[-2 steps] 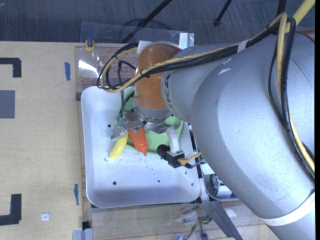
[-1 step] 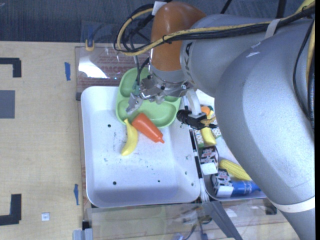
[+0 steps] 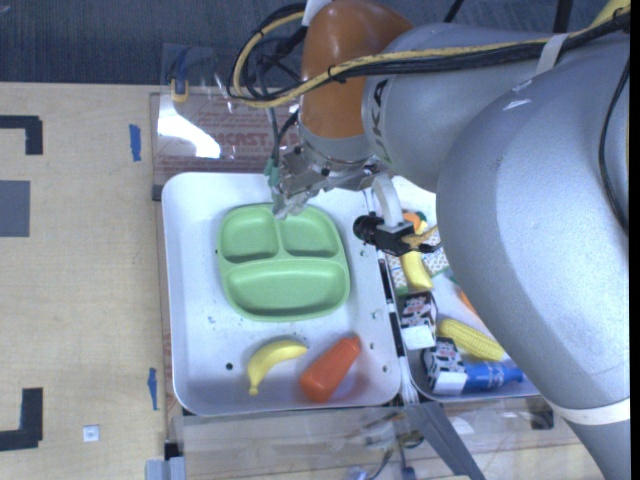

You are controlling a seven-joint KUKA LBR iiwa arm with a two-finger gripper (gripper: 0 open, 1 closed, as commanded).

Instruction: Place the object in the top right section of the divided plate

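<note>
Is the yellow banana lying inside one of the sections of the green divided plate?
No, the banana lies on the white bin floor below the green divided plate, beside the orange object.

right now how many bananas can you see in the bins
1 clear banana, lying in the left bin below the green divided plate, beside an orange-red object. A yellow item in the right bin could be another; the arm hides much of that bin.
</note>
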